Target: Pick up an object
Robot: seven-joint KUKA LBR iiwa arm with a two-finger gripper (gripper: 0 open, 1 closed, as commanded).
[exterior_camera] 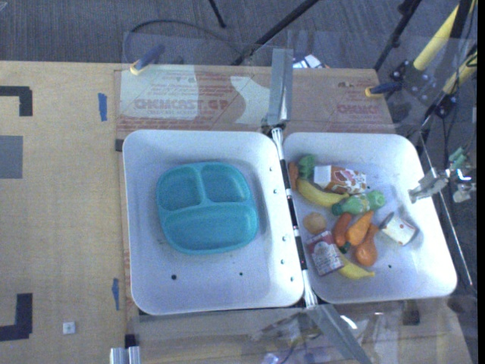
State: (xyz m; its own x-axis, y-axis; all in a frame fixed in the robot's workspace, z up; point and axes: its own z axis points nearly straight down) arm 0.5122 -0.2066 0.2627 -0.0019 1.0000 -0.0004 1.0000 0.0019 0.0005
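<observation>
While toy food lies heaped in the right bin, blue tray in left bin

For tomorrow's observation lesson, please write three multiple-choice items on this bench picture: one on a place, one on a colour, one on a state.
1. Where does the divided plate lie?
A. In the left bin
B. In the right bin
C. On the cardboard behind the bins

2. What colour is that plate?
A. Red
B. Teal blue
C. Yellow

3. How do the toy foods lie?
A. Spread evenly over both bins
B. Stacked on the plate
C. Clustered in the right bin

Answers:
1 A, it sits within the walls of the left bin.
2 B, its whole surface is teal blue.
3 C, the banana, carrot and the rest crowd together in the right bin.
</observation>
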